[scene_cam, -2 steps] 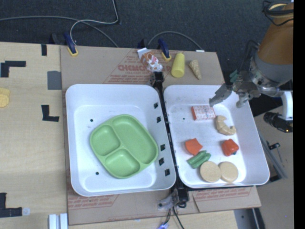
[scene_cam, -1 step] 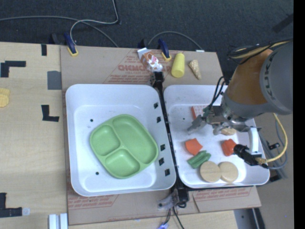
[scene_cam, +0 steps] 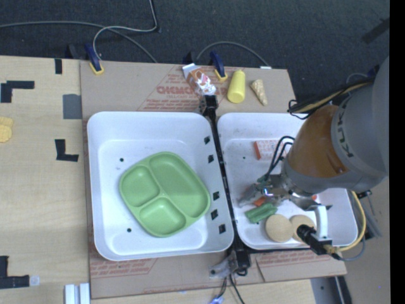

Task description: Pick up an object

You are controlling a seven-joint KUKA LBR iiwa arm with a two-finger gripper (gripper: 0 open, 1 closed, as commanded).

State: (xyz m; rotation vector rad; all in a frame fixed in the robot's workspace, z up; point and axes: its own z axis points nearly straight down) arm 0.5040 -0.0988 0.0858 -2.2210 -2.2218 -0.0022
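Observation:
My gripper (scene_cam: 264,190) is down inside the right bin (scene_cam: 240,135), near its front left part, with the grey arm and its orange band (scene_cam: 319,145) reaching in from the right. Just below the gripper lie a green object (scene_cam: 257,215) and a small orange-red piece (scene_cam: 260,202); whether it touches them is unclear. Two tan rounded objects (scene_cam: 276,228) (scene_cam: 302,223) sit by the bin's front wall. A small red rectangle (scene_cam: 261,149) lies farther back in the same bin.
The left bin (scene_cam: 104,170) holds a green divided plate (scene_cam: 164,193). Behind the bins, on the cardboard, are a yellow cylinder (scene_cam: 236,86), a tan cone (scene_cam: 259,92) and a small packet (scene_cam: 199,78). Cables run across the dark floor at the back.

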